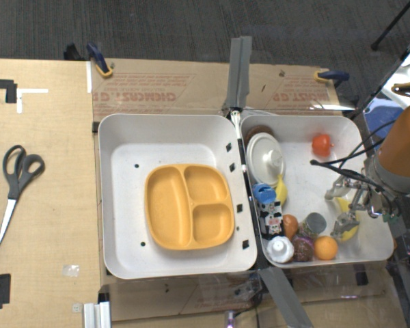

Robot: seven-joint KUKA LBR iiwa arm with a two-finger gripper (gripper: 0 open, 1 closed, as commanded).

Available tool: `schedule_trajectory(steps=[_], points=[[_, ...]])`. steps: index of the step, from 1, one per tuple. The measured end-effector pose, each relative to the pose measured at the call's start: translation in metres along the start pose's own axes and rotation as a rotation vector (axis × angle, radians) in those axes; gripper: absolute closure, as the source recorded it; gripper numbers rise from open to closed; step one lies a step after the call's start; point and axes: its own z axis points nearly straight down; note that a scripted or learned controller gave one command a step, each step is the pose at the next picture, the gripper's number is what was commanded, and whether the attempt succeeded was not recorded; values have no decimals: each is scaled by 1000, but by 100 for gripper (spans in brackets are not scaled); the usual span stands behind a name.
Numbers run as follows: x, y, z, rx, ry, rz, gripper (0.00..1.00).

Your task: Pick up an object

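Note:
My gripper hangs low over the right side of the right bin, open, its two fingers spread apart. A yellow object lies right under it, partly hidden by the fingers; I see nothing held between them. Close by on its left lie a grey disc and an orange ball. A red ball sits toward the bin's back. Along the bin's left wall are a white bowl, a blue piece, a small carton and a white cap.
The left bin holds a yellow divided plate. Scissors lie on the bench at far left. A dark knobbly item and a brown one crowd the right bin's front. Bare bin floor shows mid-bin.

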Motion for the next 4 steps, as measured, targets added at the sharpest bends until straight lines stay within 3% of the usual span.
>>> schedule_trajectory(steps=[1, 2, 3, 4], points=[[-1, 1, -6, 0, 1, -3, 100], [46, 65, -111, 0, -1, 56, 100], [8, 25, -172, 1, -1, 92, 100], [30, 17, 0, -1, 1, -502, 100]])
